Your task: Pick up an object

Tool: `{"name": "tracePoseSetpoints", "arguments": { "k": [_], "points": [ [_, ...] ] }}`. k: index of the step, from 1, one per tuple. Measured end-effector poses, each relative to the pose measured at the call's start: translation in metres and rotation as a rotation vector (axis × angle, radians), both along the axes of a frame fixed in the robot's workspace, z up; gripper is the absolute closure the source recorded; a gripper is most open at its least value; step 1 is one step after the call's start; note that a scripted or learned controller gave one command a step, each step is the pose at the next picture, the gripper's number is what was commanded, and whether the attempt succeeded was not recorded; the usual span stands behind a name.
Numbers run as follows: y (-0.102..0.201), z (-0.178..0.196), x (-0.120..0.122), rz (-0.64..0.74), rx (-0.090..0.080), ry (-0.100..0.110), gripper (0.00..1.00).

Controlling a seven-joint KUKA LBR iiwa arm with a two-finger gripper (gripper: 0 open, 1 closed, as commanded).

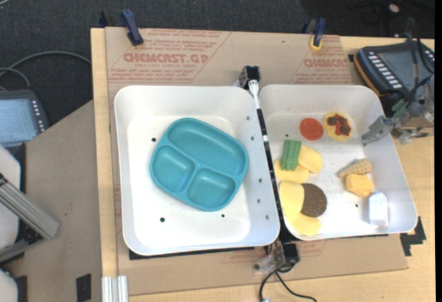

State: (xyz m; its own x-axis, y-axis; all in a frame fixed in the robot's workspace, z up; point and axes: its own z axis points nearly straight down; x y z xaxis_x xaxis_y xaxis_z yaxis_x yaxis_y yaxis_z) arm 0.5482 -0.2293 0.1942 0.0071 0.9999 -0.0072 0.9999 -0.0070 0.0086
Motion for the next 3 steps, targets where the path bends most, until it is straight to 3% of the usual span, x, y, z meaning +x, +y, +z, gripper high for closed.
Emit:
{"name": "tracePoseSetpoints", "arguments": {
  "k": [1,2,3],
  "points": [
    [0.066,-0.095,-0.018,0.008,0.003,-0.006,0.0],
    [0.009,-0.066,-0.062,0.001,0.002,0.007,0.0],
    [0.117,-0.108,-0.066,0.012,0.007,0.0,0.0]
  ]
}}
